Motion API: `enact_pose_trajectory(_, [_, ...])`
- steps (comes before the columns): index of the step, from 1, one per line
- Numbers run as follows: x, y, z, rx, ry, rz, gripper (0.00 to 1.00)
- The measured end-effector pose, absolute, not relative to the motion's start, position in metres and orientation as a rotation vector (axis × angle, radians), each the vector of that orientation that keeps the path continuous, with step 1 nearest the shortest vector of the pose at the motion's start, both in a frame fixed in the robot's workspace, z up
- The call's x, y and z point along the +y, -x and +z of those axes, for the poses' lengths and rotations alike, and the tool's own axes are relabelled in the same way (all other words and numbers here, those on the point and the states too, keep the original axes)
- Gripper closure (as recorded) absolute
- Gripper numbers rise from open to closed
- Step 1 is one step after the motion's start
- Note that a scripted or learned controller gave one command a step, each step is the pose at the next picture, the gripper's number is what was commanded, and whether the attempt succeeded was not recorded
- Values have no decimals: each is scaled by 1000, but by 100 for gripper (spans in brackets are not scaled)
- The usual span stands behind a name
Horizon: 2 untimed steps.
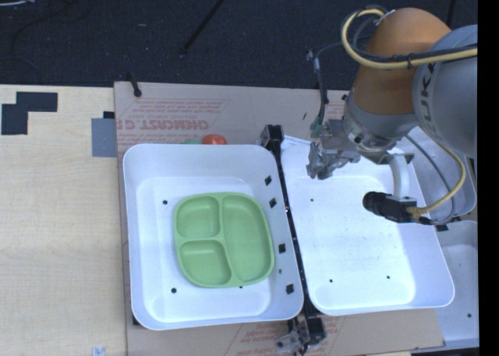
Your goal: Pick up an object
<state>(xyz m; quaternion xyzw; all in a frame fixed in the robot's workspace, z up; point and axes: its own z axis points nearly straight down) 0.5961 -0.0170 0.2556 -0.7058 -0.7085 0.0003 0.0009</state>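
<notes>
A light green divided plate (223,239) with three compartments lies flat in the left bin (148,183). My gripper (321,164) hangs over the far left corner of the right bin (366,276), close to the divider between the bins. It is well apart from the plate, to the plate's upper right. Nothing shows under or in the gripper.
A small red-orange object (214,140) sits just behind the left bin's far rim on the cardboard. A black cylindrical fitting with a cable (387,205) hangs from the arm over the right bin. Black clips (282,222) join the bins along the middle.
</notes>
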Motion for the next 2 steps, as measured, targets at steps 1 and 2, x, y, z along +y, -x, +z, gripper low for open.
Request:
enact_pose_trajectory(1, [24,-601,248,-2223,2216,3,100])
enact_pose_trajectory(2, [86,-607,246,-2225,2214,1,100])
